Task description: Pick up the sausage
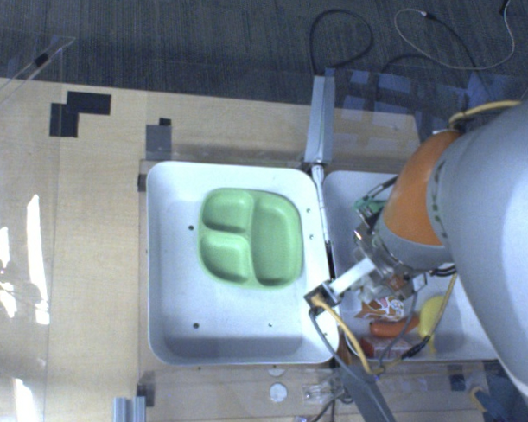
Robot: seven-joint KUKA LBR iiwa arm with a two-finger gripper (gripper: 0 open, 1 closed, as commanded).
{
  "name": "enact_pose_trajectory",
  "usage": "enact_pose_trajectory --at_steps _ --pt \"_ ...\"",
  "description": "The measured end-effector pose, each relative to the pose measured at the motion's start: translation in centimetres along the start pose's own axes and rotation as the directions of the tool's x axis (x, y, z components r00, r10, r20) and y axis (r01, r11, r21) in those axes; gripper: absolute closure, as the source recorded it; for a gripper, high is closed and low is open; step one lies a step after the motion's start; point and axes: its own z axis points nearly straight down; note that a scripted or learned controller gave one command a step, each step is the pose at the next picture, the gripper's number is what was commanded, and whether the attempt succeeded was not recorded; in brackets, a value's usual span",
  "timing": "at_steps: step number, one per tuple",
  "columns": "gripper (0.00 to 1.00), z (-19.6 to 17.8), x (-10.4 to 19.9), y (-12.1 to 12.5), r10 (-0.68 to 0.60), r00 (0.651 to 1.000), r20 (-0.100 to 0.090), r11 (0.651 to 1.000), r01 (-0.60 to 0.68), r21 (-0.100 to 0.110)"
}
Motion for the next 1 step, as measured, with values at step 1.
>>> enact_pose_trajectory --at_steps 1 --pt "1.0 0.01 -0.76 6.39 -0.379 0.926 0.002 0.926 0.379 -0.001"
